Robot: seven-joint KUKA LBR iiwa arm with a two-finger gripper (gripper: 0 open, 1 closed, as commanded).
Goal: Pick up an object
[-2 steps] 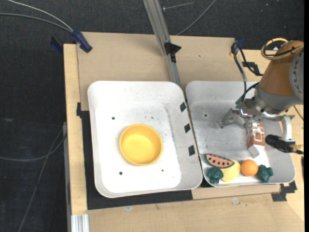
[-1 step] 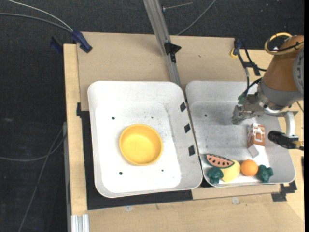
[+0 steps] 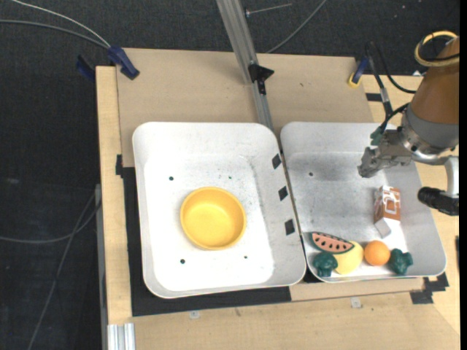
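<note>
Gripper (image 3: 368,165): over right bin (image 3: 321,195), upper right, above bare floor; whether its fingers are open or closed cannot be told | Objects: brown packet (image 3: 387,203) just below gripper; watermelon slice (image 3: 333,242), orange (image 3: 376,254), green pieces crowd the bin's front edge | Left bin (image 3: 160,195): yellow bowl (image 3: 212,217) centred, open floor around it

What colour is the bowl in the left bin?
Yellow: the bowl shows clearly in the camera view.
</note>
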